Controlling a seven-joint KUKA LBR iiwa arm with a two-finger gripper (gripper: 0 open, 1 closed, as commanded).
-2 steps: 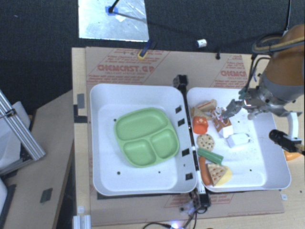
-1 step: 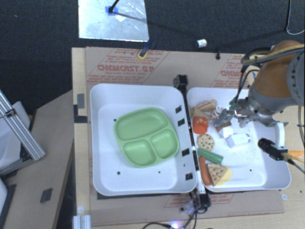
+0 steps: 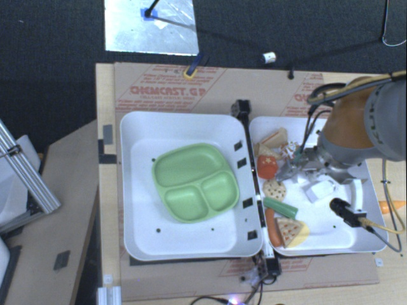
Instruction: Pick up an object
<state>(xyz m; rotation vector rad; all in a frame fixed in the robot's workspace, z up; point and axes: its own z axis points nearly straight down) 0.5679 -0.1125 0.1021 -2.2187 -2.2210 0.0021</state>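
My gripper [image 3: 287, 171] hangs low over the left part of the right bin [image 3: 318, 239], among toy food. A red tomato [image 3: 268, 166] lies just left of it. A sandwich slice [image 3: 275, 138] sits behind it. A round cracker [image 3: 274, 189] lies in front, then a green stick [image 3: 280, 206], an orange sausage [image 3: 273, 227] and a pizza wedge [image 3: 292, 232]. A white block [image 3: 320, 190] rests to the right, under the wrist. The arm's bulk hides the middle and back of the bin.
The left bin [image 3: 140, 164] holds a green divided plate [image 3: 194, 182]. A black divider with clips [image 3: 245, 164] runs between the bins. Cardboard [image 3: 172, 88] lies under both.
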